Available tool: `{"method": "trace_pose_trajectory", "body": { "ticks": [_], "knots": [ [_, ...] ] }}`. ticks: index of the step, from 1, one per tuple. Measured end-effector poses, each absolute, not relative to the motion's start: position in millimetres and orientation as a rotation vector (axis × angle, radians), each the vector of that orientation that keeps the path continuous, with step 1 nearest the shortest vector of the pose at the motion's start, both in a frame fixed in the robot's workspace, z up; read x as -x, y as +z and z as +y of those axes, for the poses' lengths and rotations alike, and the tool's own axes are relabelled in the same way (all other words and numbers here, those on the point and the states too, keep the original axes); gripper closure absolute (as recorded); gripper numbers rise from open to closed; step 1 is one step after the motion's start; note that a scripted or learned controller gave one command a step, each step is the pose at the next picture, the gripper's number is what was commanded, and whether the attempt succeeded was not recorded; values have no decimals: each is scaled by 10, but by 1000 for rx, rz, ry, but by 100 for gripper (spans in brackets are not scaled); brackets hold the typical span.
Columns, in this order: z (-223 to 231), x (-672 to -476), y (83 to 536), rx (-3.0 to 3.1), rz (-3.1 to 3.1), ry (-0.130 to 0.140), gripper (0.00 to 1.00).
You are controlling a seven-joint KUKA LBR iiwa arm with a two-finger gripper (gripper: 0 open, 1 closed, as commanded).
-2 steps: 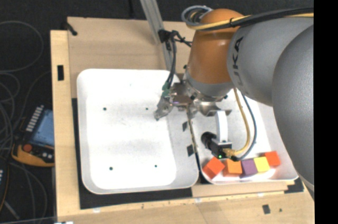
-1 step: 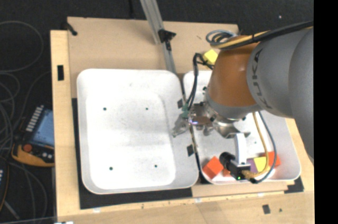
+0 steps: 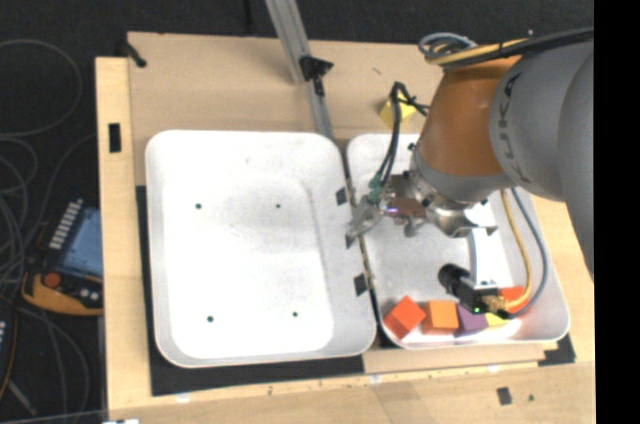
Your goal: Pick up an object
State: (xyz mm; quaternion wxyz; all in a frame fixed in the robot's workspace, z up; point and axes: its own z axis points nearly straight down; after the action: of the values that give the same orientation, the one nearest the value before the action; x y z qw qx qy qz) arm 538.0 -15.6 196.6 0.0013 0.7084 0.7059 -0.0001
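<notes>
The left bin [image 3: 250,247] is seen beside the right bin [image 3: 555,317]. The jaws [image 3: 395,207] are hung over the right bin's far left; their state cannot be told. An orange block [image 3: 405,315], another orange block [image 3: 441,315] and a purple block [image 3: 470,320] lie nearer, well apart from them.

Arm [image 3: 480,132] over right bin [image 3: 540,327]; blocks [image 3: 430,315] apparently untouched.

Two white bins [image 3: 245,242], two orange blocks [image 3: 405,315], one purple block [image 3: 470,320]

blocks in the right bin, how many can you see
3, in a row at the right bin's near edge: red-orange block, orange block, purple block. The arm covers much of that bin, so more may be hidden.
</notes>
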Motion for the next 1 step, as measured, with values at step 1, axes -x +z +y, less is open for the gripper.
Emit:
{"method": "trace_pose_trajectory", "body": {
  "ticks": [1],
  "knots": [
    [79,-5576,1965,-2216,2226,2,0]
  ]
}}
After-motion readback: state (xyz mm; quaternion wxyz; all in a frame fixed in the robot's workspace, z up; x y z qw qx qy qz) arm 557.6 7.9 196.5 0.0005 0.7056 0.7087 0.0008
